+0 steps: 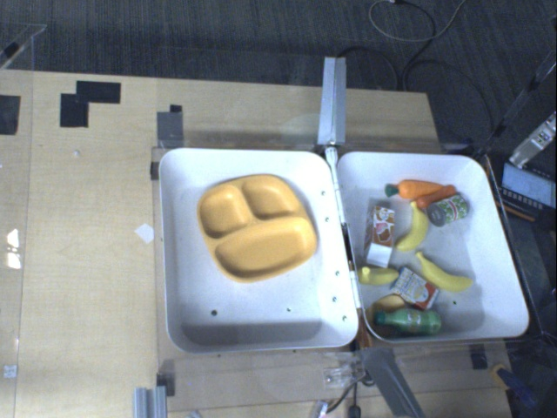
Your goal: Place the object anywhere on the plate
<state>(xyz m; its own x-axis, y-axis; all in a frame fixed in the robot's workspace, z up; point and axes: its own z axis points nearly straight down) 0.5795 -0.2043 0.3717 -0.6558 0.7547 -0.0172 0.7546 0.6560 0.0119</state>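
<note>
- The plate — yellow, with three compartments — lies in one white bin, and nothing rests on it.
- By my reading the task has barely begun: no object has been set down on the plate, so both the pick and the placing are left.
- All the candidate objects lie in the second bin, the one beside the plate's bin and across the divider from the plate.
- Nearest the plate are a small carton and a short yellow piece, both just past the divider.
- Farther from the plate lie a banana, a second banana, a carrot and a can; the can touches the carrot's end.
- A flat box and a green bottle lie at that bin's near edge, also apart from the plate.
- Which of these is the object to be moved I cannot tell — the task names none.
- Whether the gripper is open, closed or gripping anything I cannot tell; no object is seen held between the bins or above the plate.
- What is left, as I judge it: take one object, carry it over the divider and set it in any compartment of the plate.
</note>
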